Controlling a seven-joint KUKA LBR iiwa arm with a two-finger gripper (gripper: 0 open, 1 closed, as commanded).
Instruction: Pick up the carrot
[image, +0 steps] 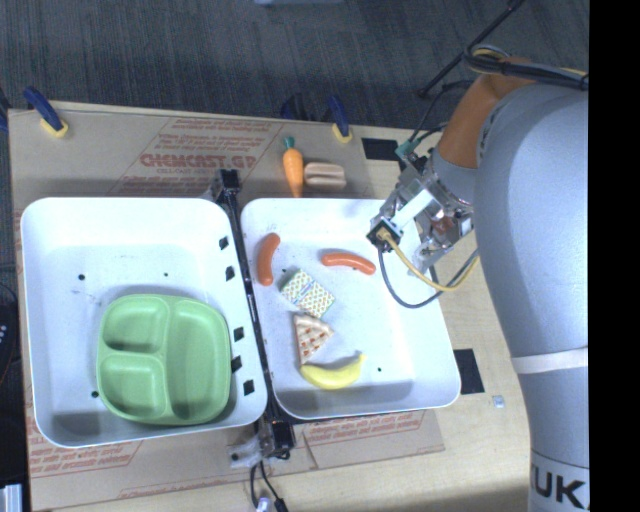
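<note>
Camera view looks down on a cardboard-covered bench (180, 150) bearing two shallow white plastic bins side by side. Just beyond the right bin's (430, 375) far rim, on the bare bench, lies the small orange toy carrot with a green top (292, 168), its green end pointing to the bench's far edge; a tan and pink toy sandwich (324, 176) lies just beside it, on its right. The grey arm's tool (405, 225) hangs over the right bin's far right corner, well apart from the carrot, with a yellow cable looping below it; whether it is open or closed I cannot tell, and nothing is visibly held.

Inside the right bin, an orange-red toy sausage (266, 258) lies along the left wall, and a second orange-red sausage (348, 262) lies near the middle. A checkered green and white block (307, 293) sits between them, slightly nearer. Below it lies a triangular toy pizza slice (311, 337), and a yellow toy banana (333, 372) just beside that, towards the near rim.

The left bin (60, 230) carries a light green plastic divided plate (165, 358) in its near half.
</note>
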